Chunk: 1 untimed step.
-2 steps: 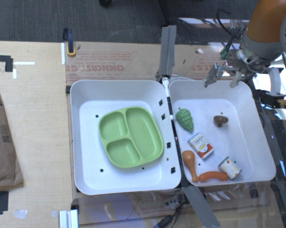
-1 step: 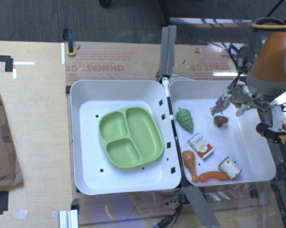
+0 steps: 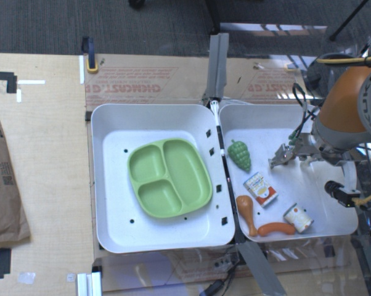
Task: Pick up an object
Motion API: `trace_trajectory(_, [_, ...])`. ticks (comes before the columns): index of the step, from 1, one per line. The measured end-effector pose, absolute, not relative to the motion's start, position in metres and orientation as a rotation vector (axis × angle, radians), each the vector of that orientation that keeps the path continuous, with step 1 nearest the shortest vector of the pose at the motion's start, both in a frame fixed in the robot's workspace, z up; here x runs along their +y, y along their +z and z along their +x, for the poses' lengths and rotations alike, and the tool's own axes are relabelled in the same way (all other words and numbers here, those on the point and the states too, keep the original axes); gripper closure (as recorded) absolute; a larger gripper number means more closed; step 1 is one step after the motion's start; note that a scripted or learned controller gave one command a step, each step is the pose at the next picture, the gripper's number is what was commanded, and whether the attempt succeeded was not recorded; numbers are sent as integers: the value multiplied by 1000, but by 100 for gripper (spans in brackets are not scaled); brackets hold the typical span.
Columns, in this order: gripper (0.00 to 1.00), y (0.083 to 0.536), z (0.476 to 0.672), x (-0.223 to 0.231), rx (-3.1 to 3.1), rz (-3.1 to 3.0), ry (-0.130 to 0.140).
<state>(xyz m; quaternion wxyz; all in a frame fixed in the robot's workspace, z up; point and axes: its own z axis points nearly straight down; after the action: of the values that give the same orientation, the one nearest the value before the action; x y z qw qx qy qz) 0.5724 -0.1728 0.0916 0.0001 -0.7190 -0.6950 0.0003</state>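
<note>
Camera view: my hand (image 3: 283,158), fingers' state unclear, holds nothing; the carton (image 3: 260,189) just below remains unpicked.

slanted overhead view of both bins (image 3: 105,165)

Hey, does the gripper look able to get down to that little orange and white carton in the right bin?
Probably yes. The carton lies flat with bare bin floor around it, apart from the green grapes and the drumstick. The gripper hovers just up and right of it, nothing between.
</note>
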Motion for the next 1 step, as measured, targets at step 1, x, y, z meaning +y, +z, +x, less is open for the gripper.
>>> trace_trajectory(1, [100,101,572,-174,-2179,-2263,1])
